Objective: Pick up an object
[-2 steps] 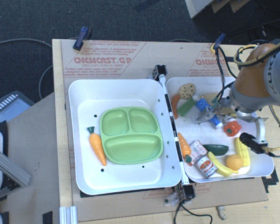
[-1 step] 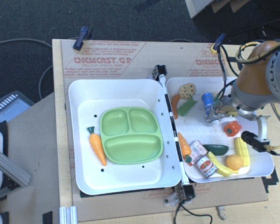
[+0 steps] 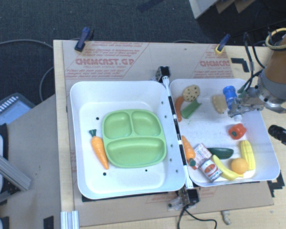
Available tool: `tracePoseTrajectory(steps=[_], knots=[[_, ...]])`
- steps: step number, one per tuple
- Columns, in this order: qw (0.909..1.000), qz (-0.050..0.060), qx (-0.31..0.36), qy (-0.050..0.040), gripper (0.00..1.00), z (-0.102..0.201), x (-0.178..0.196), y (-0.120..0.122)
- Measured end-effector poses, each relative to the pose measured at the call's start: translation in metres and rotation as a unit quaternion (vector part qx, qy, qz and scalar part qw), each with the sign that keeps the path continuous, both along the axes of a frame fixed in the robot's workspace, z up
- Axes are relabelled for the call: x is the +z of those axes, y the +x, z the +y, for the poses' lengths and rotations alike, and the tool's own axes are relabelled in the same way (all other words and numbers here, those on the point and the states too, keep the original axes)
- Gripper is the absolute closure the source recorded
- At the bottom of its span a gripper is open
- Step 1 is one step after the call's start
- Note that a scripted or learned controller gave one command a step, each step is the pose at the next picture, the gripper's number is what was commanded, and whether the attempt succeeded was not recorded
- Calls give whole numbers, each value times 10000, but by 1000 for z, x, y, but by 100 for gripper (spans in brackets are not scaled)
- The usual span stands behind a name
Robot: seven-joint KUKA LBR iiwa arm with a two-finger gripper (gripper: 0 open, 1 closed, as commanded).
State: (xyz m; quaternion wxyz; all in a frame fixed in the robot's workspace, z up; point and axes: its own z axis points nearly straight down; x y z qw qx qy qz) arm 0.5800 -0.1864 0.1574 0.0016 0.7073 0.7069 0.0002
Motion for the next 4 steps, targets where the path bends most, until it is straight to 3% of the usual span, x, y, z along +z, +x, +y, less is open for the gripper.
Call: tracePoseTrajectory(steps=[1,2,3,4], knots=[[10000,6,2,4,0,0,-1,0],[10000,15,6,11,0,-26,-73,-30],[10000,4,0,5,100,-26,-63,-29],[10000,6,11,11,100,43,13,-27]])
